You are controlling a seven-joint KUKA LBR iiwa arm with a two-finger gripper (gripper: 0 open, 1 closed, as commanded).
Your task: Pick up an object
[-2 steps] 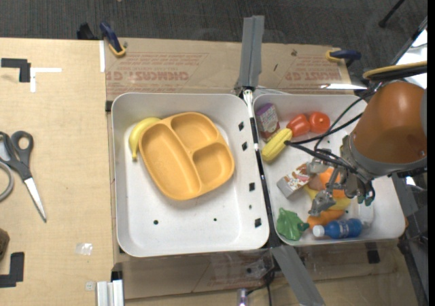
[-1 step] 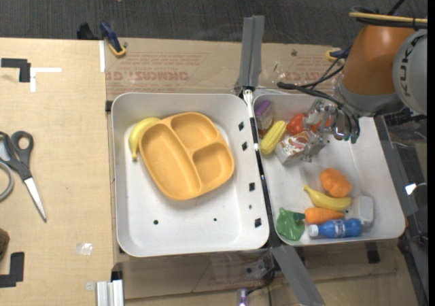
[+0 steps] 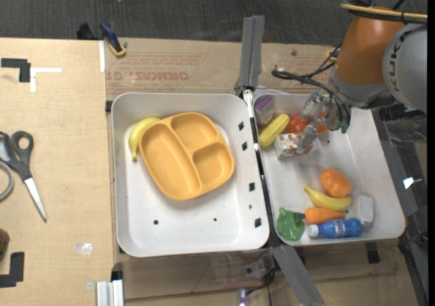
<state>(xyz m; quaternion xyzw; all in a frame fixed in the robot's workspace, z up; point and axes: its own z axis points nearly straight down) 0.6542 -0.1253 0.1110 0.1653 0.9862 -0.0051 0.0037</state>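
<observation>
Just below the fingers (image 3: 318, 123) lies a printed carton (image 3: 295, 144).

Glossy plastic plate (image 3: 185, 155) — matt cardboard (image 3: 170, 70)

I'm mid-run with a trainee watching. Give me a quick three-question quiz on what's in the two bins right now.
1. True or false: the divided yellow plate lies in the left bin.
2. The gripper is above which part of the right bin? A) the far end, by the small carton; B) the near end, by the blue bottle; C) outside the bin.
3. Fill in: the banana in the left bin lies against the plate's ____ edge, as the camera sees it.

Key: 1 true. 2 A. 3 left.
</observation>
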